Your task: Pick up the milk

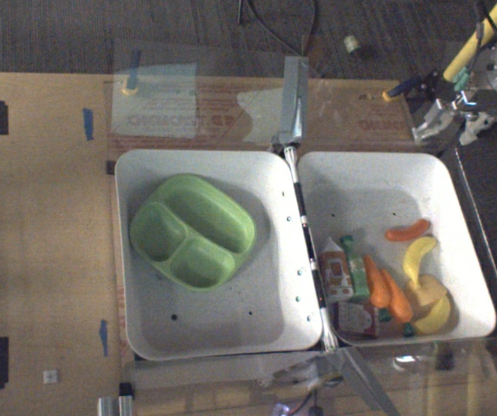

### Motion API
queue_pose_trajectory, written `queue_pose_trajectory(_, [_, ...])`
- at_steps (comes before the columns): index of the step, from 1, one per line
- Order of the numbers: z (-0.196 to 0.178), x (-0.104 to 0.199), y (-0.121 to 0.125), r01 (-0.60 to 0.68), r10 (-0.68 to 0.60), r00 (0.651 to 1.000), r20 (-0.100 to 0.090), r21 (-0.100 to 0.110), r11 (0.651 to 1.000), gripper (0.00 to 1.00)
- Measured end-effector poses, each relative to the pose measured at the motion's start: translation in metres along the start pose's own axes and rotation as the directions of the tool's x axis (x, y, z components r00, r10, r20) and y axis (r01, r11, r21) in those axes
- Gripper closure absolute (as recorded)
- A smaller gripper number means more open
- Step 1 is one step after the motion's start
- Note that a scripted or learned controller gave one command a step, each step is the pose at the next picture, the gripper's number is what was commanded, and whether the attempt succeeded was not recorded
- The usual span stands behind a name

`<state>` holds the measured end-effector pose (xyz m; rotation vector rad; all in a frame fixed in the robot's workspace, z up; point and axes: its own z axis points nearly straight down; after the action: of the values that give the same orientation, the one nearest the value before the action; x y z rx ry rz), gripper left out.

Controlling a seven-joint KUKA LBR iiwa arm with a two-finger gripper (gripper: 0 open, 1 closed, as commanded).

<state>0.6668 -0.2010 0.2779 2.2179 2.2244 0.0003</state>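
Milk [336, 269]: lying flat in right bin [365, 180], near-left corner — wedged beside carrots [378, 284].
Pincer [446, 125]: far right, outside the bin — open or closed, cannot tell.

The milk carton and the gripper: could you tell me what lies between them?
Mostly bare white bin floor in the camera view. The gripper hangs beyond the far right corner; the milk carton lies near the divider.
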Motion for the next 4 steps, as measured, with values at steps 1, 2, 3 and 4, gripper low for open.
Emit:
queue_pose_trajectory(1, [0.139,0.014,-0.024,-0.053,0.053,0.999,0.000,0.000,0.999,0.00])
queue_pose_trajectory(2, [0.007,-0.019,-0.067,-0.129,0.129,0.992,0.002,-0.003,0.992,0.00])
queue_pose_trajectory(3, [0.135,0.069,-0.102,-0.186,0.186,0.983,0.000,0.001,0.983,0.00])
queue_pose_trajectory(4, [0.152,0.068,-0.159,0.008,-0.008,1.000,-0.001,0.001,1.000,0.00])
